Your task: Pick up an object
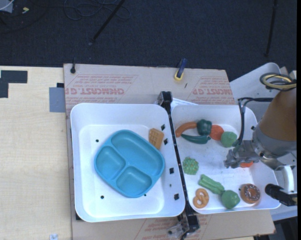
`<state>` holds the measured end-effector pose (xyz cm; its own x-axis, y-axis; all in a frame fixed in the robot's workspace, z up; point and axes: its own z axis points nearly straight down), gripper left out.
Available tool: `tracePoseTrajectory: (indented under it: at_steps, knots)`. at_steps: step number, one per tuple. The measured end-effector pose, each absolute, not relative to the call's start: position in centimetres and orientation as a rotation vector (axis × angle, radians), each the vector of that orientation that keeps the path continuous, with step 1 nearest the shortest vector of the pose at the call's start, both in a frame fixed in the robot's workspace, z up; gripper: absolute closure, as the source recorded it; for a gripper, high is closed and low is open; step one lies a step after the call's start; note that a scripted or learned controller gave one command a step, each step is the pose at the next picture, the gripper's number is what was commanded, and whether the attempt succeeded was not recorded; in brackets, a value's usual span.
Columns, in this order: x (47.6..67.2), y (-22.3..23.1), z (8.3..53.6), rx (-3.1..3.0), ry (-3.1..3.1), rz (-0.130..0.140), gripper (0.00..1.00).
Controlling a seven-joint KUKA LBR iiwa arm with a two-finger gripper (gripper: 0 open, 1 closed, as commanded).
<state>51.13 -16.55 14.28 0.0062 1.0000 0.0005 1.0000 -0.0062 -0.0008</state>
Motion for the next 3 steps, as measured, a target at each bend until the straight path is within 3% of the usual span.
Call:
tracePoseTrajectory:
  at_steps: [2, 3]
  knots:
    - [51.5, -16.2, 23.0, -2.221, -2.223, -0.001, 1.0]
    - [52.9, -11.5, 23.0, -2.214, -2.224, 0.0, 1.0]
